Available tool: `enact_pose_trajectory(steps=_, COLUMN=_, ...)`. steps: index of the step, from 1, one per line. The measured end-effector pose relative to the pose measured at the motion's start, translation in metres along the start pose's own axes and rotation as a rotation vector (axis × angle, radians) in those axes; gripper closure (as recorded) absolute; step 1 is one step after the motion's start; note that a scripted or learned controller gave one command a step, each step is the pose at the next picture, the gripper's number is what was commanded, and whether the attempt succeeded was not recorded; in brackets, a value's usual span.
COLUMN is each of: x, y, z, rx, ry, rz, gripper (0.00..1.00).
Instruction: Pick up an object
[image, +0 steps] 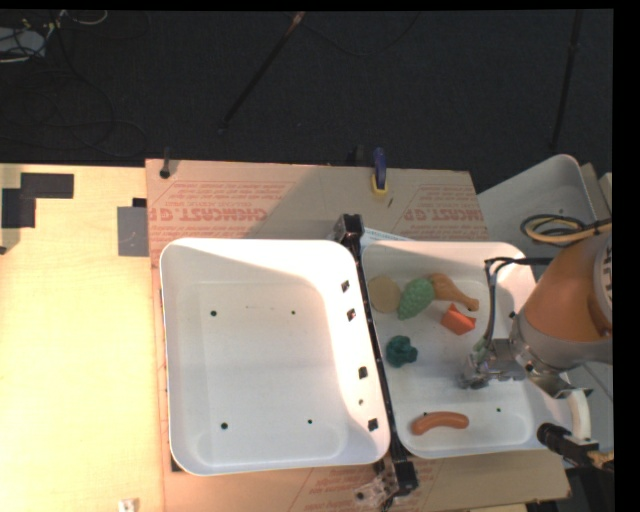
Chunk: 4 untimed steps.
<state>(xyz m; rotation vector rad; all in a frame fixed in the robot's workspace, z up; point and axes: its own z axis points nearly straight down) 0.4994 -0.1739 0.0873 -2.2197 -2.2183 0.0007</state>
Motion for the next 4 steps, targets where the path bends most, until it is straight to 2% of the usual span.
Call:
enact_pose_trajectory(steps=1, x=0.054, y=0.029, z=-0.144, rx=-0.014, ry=-0.003, rz=-0.008, gripper=1.00)
enact_pose_trajectory(steps=2, x=0.051, y=0.026, z=-0.146, rx=0.002, ry=-0.002, rz=-0.003, gripper=1.00)
enact_pose_trajectory(steps=3, x=0.051, y=0.026, z=-0.155, rx=0.003, ry=-0.002, rz=-0.006, gripper=1.00)
enact_pose_trajectory(steps=4, x=0.092, y=0.057, z=-0.186, rx=-0.004, ry=-0.002, rz=-0.004, gripper=1.00)
